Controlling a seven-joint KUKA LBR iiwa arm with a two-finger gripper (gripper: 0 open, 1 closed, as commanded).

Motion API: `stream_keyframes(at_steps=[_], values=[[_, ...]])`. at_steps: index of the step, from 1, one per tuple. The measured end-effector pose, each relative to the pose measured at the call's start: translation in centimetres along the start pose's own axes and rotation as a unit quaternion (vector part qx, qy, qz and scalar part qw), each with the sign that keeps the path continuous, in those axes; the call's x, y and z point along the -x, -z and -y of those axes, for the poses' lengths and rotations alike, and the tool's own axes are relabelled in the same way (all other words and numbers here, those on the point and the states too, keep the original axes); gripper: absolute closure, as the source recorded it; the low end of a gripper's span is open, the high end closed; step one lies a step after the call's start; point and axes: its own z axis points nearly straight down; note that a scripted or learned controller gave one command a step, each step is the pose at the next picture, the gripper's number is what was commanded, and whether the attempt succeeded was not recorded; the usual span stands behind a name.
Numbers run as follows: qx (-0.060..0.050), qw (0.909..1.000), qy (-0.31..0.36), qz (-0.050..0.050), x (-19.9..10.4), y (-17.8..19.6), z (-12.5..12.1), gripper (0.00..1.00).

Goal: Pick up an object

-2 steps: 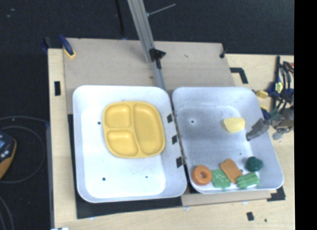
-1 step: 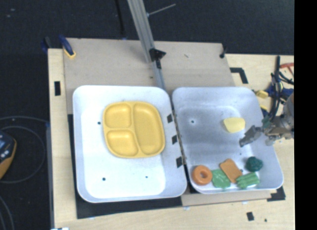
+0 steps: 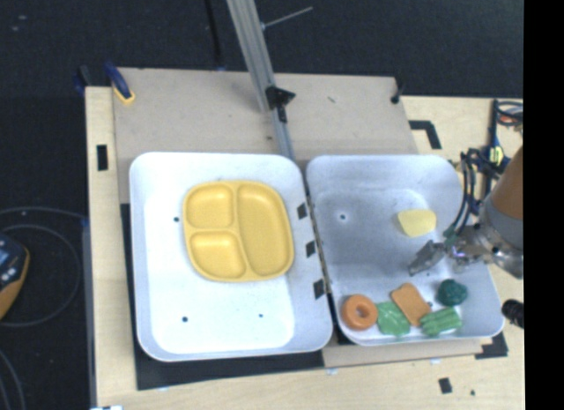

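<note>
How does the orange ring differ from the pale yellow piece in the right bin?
The orange ring is round with a hole; the pale yellow piece is a solid, oblong lump. The ring lies at the bin's near edge beside a green item; the yellow piece lies alone, farther back. Both rest in the right bin.

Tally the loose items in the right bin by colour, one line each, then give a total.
Green: 3, one dark, one at the front wall, one beside the ring
Orange: 2, a ring and a block
Yellow: 1, a pale lump
Total: 6
</note>
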Motion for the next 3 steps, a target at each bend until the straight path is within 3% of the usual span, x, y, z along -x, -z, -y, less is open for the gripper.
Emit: stream_keyframes(at_steps=[1, 2, 3], values=[[0.001, 1.0000, 0.000, 0.000, 0.0, -5.3, 0.0, 0.00], [0.004, 1.0000, -0.002, 0.002, 0.2, -3.9, -0.1, 1.00], [0.006, 1.0000, -0.002, 0.002, 1.2, 1.8, 0.4, 1.00]])
